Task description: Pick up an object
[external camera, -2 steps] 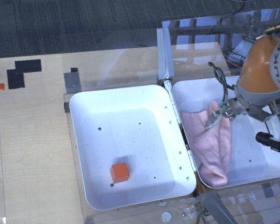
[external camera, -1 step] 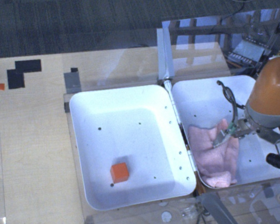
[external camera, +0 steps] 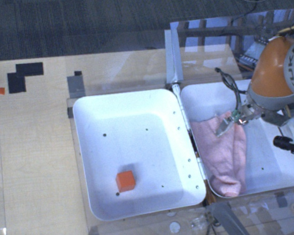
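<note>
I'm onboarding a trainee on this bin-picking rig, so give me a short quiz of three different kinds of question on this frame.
1. True or false: the orange block lies in the right bin.
2. Multiple choice: the pink cloth lies (A) on the bench outside the bins, (B) along the right bin's left side, (C) on top of the block.
3. Fill in: the tool is over the upper end of the ____.

Key: 1 false, it is in the left bin, near its lower left. 2 B. 3 cloth.
</note>
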Controlling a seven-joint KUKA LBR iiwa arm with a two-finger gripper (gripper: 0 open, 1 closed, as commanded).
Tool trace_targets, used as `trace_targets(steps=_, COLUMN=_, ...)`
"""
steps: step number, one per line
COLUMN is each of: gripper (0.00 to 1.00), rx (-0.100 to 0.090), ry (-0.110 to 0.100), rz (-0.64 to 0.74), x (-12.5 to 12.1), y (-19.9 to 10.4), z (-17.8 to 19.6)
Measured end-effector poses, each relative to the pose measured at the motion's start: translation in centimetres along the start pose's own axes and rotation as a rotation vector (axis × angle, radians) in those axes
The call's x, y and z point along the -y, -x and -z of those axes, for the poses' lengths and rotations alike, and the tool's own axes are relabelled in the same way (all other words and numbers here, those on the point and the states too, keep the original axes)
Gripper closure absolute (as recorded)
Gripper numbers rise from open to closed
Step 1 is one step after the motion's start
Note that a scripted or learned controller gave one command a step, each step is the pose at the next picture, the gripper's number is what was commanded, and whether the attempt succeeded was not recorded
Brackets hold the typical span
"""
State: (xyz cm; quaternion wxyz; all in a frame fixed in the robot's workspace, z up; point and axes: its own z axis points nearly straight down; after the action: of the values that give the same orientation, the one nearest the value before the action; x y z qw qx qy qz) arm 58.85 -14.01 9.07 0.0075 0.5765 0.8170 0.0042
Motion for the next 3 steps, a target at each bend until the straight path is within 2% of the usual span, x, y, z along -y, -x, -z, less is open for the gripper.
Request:
trace_targets(steps=1, gripper=0.0, rx=0.001, ry=0.0, rz=0.011, x=3.2, y=-0.6, z=0.1)
trace_targets(steps=2, gripper=0.0, rx=0.0, ry=0.0, rz=0.011, x=3.2, y=-0.6, z=0.1)
trace_targets(steps=3, gripper=0.0, rx=-0.001, ry=-0.001, rz=-0.188, x=-1.2, y=-4.6, z=0.0)
